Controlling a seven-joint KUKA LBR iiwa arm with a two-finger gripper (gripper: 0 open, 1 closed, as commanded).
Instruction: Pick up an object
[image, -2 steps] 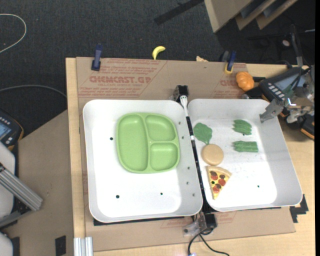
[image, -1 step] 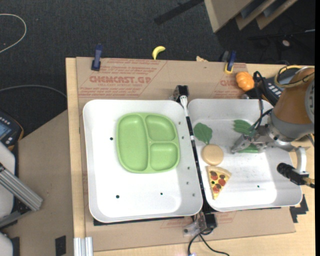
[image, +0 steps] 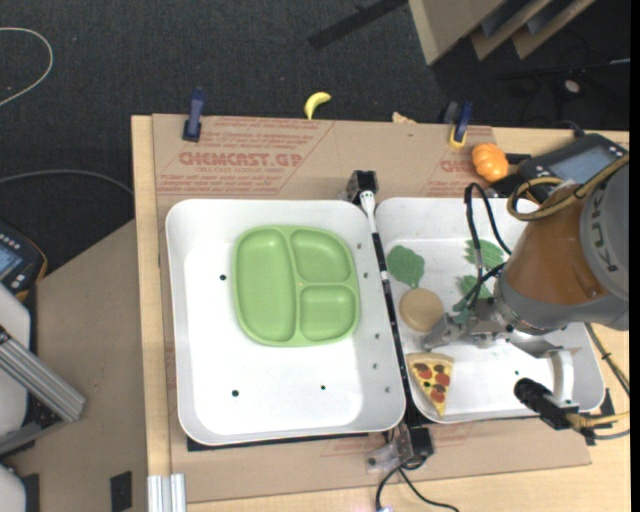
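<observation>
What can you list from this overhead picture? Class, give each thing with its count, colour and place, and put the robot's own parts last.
bins: two, white, side by side on the bench
divided plate: one, light green, three compartments, in the left bin
leaf pieces: at least two, dark green, upper part of the right bin
round piece: one, tan, middle of the right bin, below a leaf
pizza slice: one, yellow with red spots, near front of the right bin
clamps: two, blue, on the board's far edge
banana: one, yellow, beyond the far edge
orange thing: one, orange, far right corner
arm: one, grey with orange band, over the right bin
pincer: one, dark, beside the round piece
</observation>
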